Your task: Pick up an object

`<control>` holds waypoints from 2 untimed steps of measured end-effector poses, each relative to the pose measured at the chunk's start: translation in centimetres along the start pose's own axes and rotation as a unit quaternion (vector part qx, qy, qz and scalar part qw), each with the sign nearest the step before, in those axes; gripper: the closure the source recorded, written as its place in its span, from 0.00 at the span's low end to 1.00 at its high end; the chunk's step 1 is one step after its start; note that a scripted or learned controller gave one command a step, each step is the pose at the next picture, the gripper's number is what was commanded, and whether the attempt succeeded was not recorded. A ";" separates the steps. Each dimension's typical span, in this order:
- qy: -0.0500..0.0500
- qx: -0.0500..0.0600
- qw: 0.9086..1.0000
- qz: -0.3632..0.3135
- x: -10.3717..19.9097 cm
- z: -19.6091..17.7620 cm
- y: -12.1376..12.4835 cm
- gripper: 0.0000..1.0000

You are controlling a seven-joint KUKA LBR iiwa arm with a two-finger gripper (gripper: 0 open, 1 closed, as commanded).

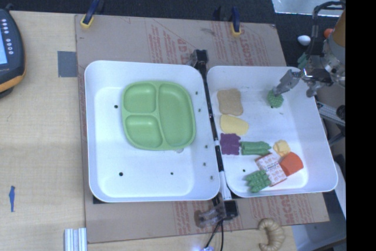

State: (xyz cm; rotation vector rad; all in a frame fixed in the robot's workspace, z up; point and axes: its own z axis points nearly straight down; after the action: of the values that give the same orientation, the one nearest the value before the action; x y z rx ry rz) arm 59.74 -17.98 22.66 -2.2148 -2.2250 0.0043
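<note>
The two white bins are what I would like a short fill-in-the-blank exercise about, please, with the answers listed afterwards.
1. The green divided plate lies in the ___ bin.
2. That plate has ___ compartments.
3. The gripper hovers by a small ___ object in the right bin.
4. The tan piece lies directly above a ___ piece in the picture.

Missing words: left; three; green; yellow

A divided plate (158, 115) lies in the left bin (100, 126).
</note>
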 end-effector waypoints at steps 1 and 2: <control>0.001 0.006 1.000 -0.002 -0.6 12.7 2.4 0.00; -0.001 -0.003 1.000 -0.001 -3.2 11.5 6.1 0.00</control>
State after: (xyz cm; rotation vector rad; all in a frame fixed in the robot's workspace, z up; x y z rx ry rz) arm 65.82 -21.15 11.10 -2.2154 -2.2306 -0.0001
